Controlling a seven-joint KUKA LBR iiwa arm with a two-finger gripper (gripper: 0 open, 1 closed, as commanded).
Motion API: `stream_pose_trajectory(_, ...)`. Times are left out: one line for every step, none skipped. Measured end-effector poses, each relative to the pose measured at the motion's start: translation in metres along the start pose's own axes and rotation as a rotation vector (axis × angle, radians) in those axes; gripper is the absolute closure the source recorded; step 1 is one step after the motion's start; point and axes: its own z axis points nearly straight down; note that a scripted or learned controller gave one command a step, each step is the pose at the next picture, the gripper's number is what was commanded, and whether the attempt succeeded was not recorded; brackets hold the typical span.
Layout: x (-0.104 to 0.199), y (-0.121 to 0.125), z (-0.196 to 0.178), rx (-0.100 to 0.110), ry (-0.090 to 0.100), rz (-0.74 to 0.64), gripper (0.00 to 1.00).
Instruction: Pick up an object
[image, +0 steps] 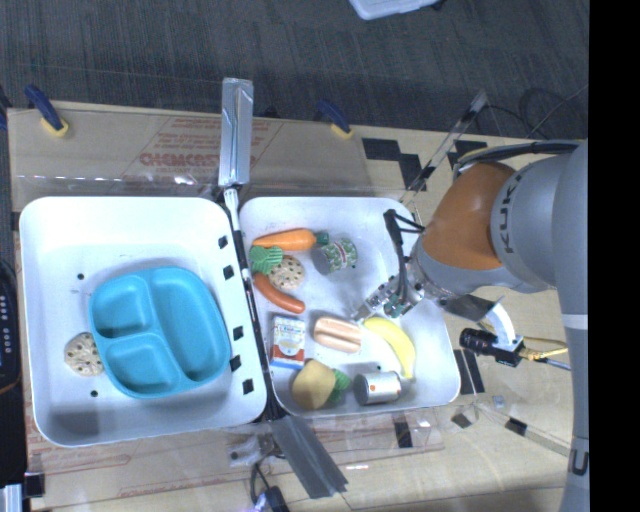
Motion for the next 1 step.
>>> stream_pose_trajectory(-0.0002,0.0015,-0.0108,-0.001,-0.001,-0.005,1.0)
